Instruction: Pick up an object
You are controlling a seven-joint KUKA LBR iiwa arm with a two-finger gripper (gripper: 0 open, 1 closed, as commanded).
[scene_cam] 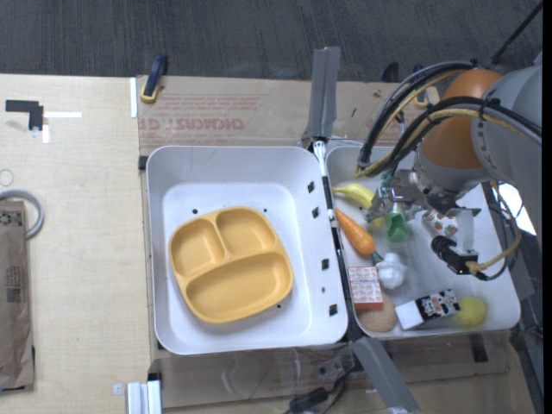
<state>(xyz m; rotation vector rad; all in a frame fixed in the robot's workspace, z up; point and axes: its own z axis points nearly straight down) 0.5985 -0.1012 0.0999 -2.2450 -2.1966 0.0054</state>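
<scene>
A: Looking down on two white bins side by side. Left bin point(164, 257) carries a yellow divided tray point(229, 264), three compartments, lying at a slant.

B: And the right bin point(509, 296)?

A: Crowded. Banana point(355, 194) at the far left corner, carrot point(355, 232) slanting just below it, a white lump point(392, 271) beside the carrot's lower end. Small red-and-white box point(365, 286) under that, touching a tan round thing point(379, 315). Black-and-white packet point(429, 307) and yellow lemon point(471, 312) along the near edge.

B: The arm?

A: Reaching in from the right, orange band above the wrist. Gripper point(395, 207) low over the bin's far half, near the banana and carrot, with a green item point(397, 225) directly under it.

B: Holding it?

A: Cannot tell. The tip is tangled in cables and metal; too cluttered to say.
</scene>
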